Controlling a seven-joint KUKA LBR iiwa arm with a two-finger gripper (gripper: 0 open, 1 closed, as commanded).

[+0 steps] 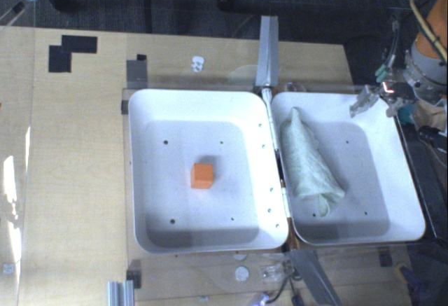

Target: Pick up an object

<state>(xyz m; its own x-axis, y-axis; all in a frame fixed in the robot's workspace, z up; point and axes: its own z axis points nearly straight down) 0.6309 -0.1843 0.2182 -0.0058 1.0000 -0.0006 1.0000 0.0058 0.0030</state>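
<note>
An orange cube (202, 176) sits alone near the middle of the left bin (143, 157), a touch toward six o'clock from its centre, while a crumpled pale cloth (308, 163) lies in the right bin (392, 178), stretched from about twelve o'clock down to six along that bin's nine o'clock side, just beside the divider between the two bins. The gripper (374, 98) hangs over the right bin's rim at roughly one o'clock, well apart from both cube and cloth, with nothing between its fingers; whether its jaws stand wide or narrow I cannot tell.
</note>
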